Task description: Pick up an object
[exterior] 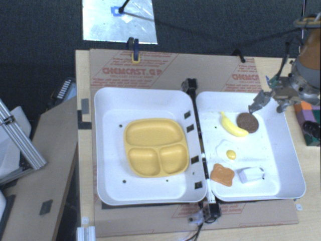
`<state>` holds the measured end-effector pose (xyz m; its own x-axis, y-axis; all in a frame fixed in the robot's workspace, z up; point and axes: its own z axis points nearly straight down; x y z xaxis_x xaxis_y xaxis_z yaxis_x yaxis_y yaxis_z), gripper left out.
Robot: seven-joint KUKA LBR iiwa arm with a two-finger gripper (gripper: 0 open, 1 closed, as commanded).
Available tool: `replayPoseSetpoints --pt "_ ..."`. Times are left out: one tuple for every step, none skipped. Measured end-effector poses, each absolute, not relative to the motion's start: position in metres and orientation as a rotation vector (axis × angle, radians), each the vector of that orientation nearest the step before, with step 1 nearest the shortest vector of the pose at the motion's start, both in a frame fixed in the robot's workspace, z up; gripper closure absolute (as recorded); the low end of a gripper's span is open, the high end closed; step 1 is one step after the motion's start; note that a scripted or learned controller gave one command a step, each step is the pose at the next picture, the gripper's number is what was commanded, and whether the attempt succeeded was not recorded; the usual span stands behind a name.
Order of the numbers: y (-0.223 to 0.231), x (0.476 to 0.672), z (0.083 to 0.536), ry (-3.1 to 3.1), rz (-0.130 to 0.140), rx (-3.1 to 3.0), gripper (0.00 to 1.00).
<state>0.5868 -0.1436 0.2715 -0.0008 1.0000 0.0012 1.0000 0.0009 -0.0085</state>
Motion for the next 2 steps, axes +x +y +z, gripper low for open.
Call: replayPoseSetpoints --pt "-0.143 0.589 0.277 -2.226 -0.001 -2.219 0.00" --pt "-0.141 0.588 0.236 -2.223 0.002 -2.219 0.00"
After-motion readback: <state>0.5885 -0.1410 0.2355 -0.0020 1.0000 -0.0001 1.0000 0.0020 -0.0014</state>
